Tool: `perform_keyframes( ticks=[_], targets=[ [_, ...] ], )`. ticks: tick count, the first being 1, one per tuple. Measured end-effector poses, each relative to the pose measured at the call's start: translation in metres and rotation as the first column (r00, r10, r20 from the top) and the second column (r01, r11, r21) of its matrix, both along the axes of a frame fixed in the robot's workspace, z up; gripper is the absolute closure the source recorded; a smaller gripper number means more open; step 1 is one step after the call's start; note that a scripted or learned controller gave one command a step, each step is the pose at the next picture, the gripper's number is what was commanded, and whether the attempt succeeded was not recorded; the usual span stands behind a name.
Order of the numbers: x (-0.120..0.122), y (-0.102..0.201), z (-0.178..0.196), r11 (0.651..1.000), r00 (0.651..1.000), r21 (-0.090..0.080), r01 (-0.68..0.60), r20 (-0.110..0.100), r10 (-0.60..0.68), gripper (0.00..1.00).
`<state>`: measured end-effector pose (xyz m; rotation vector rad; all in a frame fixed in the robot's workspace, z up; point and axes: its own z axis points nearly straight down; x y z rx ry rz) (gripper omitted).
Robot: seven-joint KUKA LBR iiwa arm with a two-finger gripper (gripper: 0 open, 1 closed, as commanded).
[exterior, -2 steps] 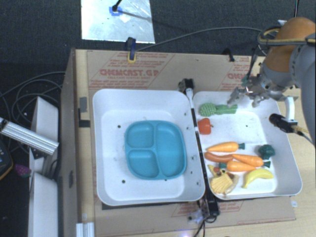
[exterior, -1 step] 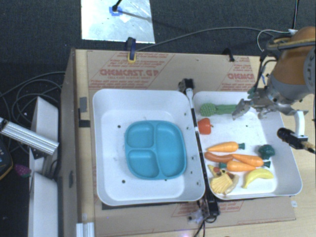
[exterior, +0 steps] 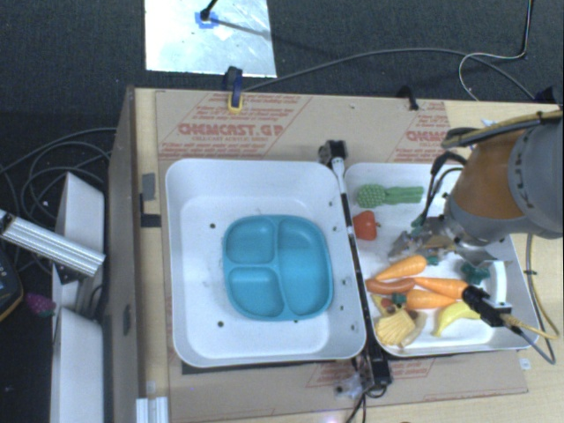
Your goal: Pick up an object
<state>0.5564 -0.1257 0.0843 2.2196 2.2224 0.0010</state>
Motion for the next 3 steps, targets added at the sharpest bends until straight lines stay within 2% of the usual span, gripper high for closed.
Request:
perform_keyframes(
  ticks=[1, 2, 3],
  targets=[
    [0.001, 0.000, 0.011, 1.000, 1.000, 0.000, -0.001, 0.002, 0.001, 1.00],
    [0.001, 0.000, 0.011, 1.000, 1.000, 0.000, -0.001, 0.002, 0.001, 0.00],
    [0.053, -0.032, 0.053, 1.000, 1.000, -0.002, -0.003, 0.004, 0.003, 0.00]
  ],
)
